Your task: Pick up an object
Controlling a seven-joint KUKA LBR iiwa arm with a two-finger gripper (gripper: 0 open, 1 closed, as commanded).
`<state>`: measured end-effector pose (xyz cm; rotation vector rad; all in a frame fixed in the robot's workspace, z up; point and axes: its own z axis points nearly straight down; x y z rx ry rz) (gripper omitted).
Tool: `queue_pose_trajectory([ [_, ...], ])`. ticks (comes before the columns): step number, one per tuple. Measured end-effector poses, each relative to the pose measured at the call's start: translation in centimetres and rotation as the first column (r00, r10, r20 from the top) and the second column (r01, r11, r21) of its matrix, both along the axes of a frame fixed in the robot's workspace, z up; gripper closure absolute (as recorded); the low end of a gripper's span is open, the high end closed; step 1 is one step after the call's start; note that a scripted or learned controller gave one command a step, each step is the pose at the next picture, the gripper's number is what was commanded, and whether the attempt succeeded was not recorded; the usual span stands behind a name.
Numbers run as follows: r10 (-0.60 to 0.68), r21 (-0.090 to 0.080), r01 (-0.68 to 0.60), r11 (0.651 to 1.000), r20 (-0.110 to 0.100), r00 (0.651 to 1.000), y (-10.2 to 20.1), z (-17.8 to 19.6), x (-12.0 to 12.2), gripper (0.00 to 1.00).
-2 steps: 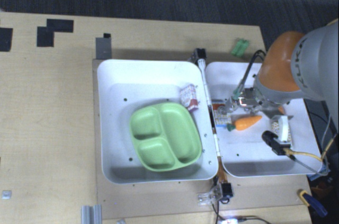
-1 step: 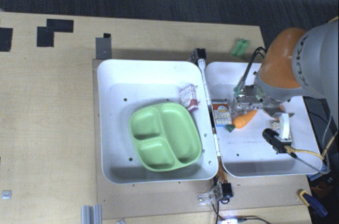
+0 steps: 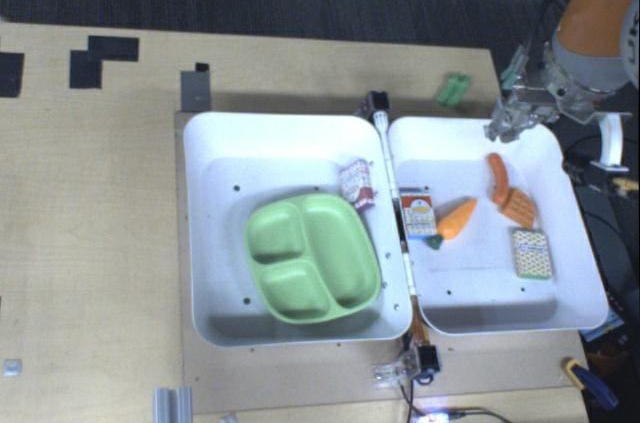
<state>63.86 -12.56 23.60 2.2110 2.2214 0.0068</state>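
The right bin holds several small items: an orange carrot, a red-and-white carton, a red sausage, a brown waffle piece and a patterned packet. My gripper hangs over the bin's far rim, above and just beyond the sausage, with nothing visible between its fingers. The left bin holds a green divided plate and a small red-and-white wrapper near its right wall.
A green object lies on the bench behind the right bin. The arm's orange band fills the upper right corner. Cables run along the right side of the bench.
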Motion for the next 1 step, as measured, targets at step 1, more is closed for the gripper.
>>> queue_pose_trajectory([
  [1, 0.000, 0.001, 0.000, 1.000, -0.004, 1.000, 0.06, -0.16, -0.07, 0.00],
])
